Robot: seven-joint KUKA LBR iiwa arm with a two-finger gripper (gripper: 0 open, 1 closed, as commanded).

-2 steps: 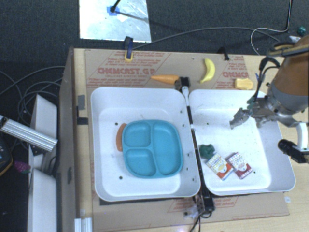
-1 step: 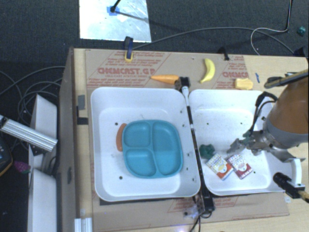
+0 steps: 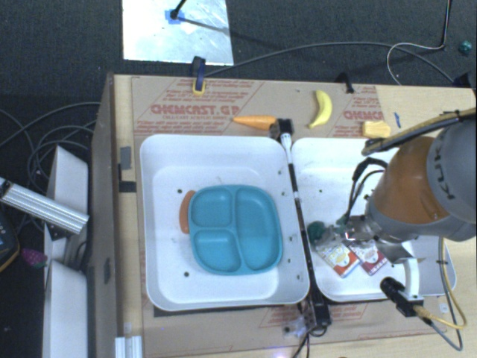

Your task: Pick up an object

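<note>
My gripper (image 3: 349, 230) hangs low over the right bin (image 3: 328, 170), under the arm's orange band (image 3: 406, 181). Right below it lie two small printed packets, one white and orange (image 3: 337, 258), the other red (image 3: 370, 257). A small dark green object (image 3: 317, 231) sits just left of the gripper, near the wall between the bins. The wrist hides part of the bin floor. In the left bin (image 3: 160, 200) a blue divided plate (image 3: 235, 226) lies flat, with an orange-brown sausage (image 3: 184, 211) along its left edge.
On the cardboard behind the bins lie a carrot (image 3: 253, 122), a banana (image 3: 322, 109) and a yellow block (image 3: 376, 129). A black clip (image 3: 283, 130) sits at the top of the wall between the bins. Cables (image 3: 436, 315) trail off the bench's front right.
</note>
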